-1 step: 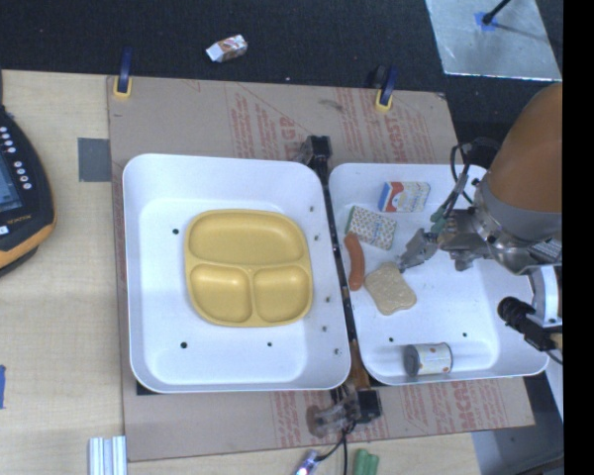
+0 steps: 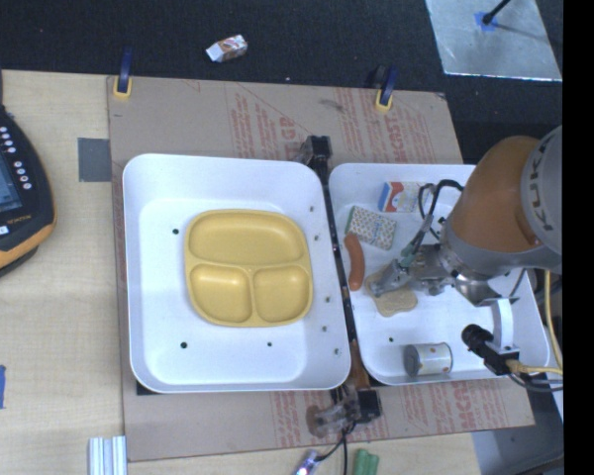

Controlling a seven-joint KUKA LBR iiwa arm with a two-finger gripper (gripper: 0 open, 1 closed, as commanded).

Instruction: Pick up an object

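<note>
- Desk (image 2: 59,364): light wood, overlaid with a sheet of brown cardboard (image 2: 257,117) clamped at its far edge; both bins rest on the cardboard.
- Left bin (image 2: 148,354): shallow, white, rounded corners. It holds a yellow divided plate (image 2: 247,265) with three compartments, lying near the centre, with bare floor on all sides between it and the walls.
- Right bin (image 2: 445,369): shallow, white, its left wall touching the left bin's right wall. The arm (image 2: 500,206) covers its right part.
- Contents of right bin: a red sausage-shaped toy (image 2: 355,261) lying along the left wall; a small patterned packet (image 2: 372,228) just beyond it; a white, red and blue carton (image 2: 398,197) near the far wall; a tan flat piece (image 2: 396,302) near the middle; a grey metal can (image 2: 428,359) on its side close to the near wall, open floor around it.
- Hand (image 2: 401,277): low over the middle of the right bin, directly above the far edge of the tan flat piece, with the sausage toy just to its left. How far its fingers are apart cannot be told, nor whether anything is gripped.
- Handheld controller (image 2: 5,201): black and orange, at the desk's left edge, well apart from the bins.
</note>
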